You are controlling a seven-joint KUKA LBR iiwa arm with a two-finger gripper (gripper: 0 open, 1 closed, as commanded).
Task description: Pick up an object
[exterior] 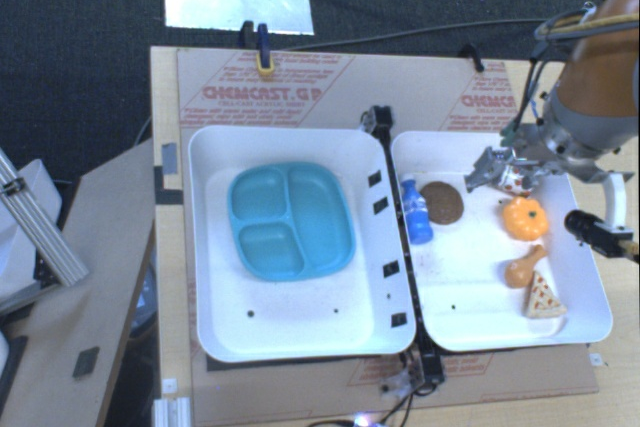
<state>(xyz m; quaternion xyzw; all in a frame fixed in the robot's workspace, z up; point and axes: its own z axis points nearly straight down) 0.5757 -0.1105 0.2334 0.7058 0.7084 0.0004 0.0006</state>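
Observation:
The right white bin (480,335) holds a blue bottle (414,212), a round brown cookie-like disc (441,202), an orange pumpkin-shaped toy (525,219), a tan drumstick-shaped piece (523,266) and a pizza-slice toy (543,298). My gripper (505,171) hangs over the back of this bin, right of the brown disc and just above-left of the orange toy. A small red and white thing (516,181) shows right under it; whether it is held is unclear.
The left white bin (290,325) carries a blue divided plate (291,220). A black clip strip (392,235) joins the two bins. The arm's orange band (600,65) rises at the right, with a black part (597,232) beside the bin's right rim.

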